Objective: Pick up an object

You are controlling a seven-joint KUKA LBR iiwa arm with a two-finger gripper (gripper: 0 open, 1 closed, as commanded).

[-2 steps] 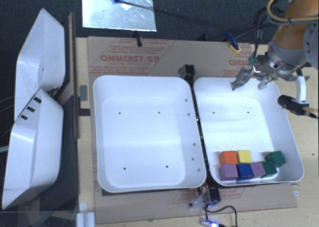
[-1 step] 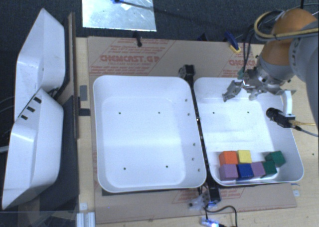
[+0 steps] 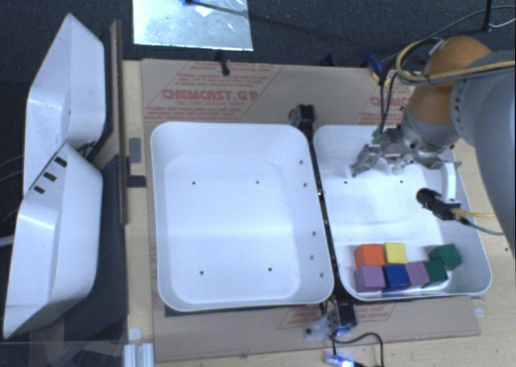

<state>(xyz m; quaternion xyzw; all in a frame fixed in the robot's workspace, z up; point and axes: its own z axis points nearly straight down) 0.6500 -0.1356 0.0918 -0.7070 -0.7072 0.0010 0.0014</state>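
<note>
Dark carpet surrounds the tabletop (image 3: 133, 317), which carries a sheet of brown cardboard (image 3: 218, 91) printed in red with a word that reads roughly "CHEMCAST", repeated and partly hidden by the bins. At far left, two white moulded covers (image 3: 56, 196) lean on each other off the edge. Behind the cardboard lies a square shiny metal plate (image 3: 192, 2) with a bit of blue tape on it.

Two shallow white bins sit side by side, touching along a black clip strip. Nothing lies on the floor of the left bin (image 3: 238, 212). The right bin (image 3: 387, 196) holds blocks clustered in its near corner; six can be counted: orange (image 3: 370, 255), yellow (image 3: 395, 252), purple (image 3: 369, 277), blue (image 3: 396, 277), a paler purple one (image 3: 418, 274) and dark green (image 3: 444, 258), with what may be another green block just beside it.

From the right comes the grey arm with its orange band (image 3: 451, 75). The gripper (image 3: 372, 157) hangs over the far part of the right bin, well apart from the blocks; its fingers look slightly spread with nothing between them.
</note>
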